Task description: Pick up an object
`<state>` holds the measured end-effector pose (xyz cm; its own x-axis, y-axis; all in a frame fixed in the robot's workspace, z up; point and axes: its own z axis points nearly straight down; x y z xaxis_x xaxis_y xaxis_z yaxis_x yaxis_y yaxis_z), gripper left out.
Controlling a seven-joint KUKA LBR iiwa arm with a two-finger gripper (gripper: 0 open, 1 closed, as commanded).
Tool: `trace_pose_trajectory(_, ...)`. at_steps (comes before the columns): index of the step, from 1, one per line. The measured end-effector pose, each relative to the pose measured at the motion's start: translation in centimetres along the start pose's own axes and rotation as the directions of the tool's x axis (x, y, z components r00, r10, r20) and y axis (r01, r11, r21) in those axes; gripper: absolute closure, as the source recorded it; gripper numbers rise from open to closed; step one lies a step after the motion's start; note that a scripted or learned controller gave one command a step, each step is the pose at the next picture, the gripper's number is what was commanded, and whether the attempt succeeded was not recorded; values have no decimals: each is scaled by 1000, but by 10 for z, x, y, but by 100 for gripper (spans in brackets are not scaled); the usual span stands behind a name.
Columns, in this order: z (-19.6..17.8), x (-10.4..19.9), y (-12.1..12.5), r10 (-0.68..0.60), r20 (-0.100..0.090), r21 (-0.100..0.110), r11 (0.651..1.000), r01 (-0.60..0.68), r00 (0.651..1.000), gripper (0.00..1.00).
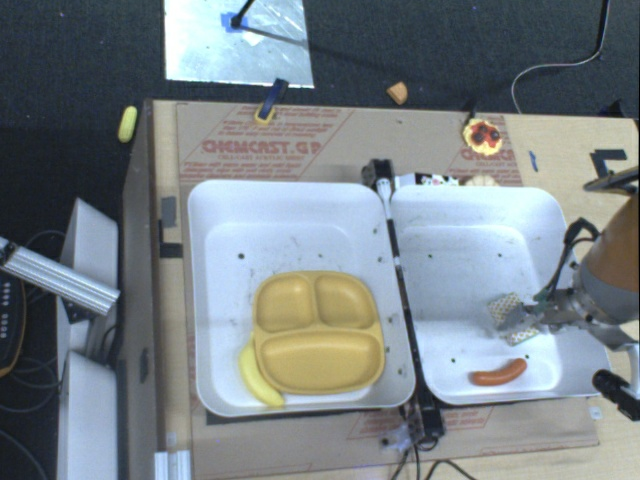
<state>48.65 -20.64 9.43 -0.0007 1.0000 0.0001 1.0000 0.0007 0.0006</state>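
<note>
Approach step: in the right bin (470, 208), the gripper (512, 320) hovers at four o'clock; whether it is parted or closed is unclear. Next, descend onto the sausage (498, 373) toward six o'clock.

The arm (606, 278) reaches in low from the right, tool (513, 320) spread open.

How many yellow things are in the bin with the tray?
2. The yellow divided tray lies in the left bin, and a yellow banana lies beside its lower left edge. Something smaller could be hidden under the tray.
</note>
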Motion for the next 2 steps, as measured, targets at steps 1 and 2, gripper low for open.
trace_pose_trajectory(1,10,0,0,0,0,0,1000,0,1000,0)
trace_pose_trajectory(2,10,53,71,-3,0,-2,1000,3,1000,0)
